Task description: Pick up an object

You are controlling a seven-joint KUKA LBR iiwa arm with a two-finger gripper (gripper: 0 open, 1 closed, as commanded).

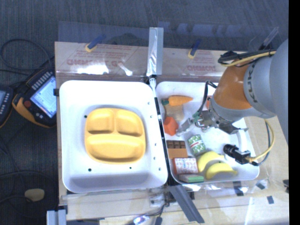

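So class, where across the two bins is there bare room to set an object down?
Left bin: bare floor rings the yellow divided tray, widest along its near edge. Right bin: crowded with carrot, green can, banana and small boxes.

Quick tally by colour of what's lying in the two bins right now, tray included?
Yellow: 2, the divided tray in the left bin and the banana in the right bin.
Orange: 2, the carrot and a small orange piece.
Green: 1, the green-labelled can.
Brown: 1, the chocolate bar.
Red and white: 1, the small box.
Total: 7.
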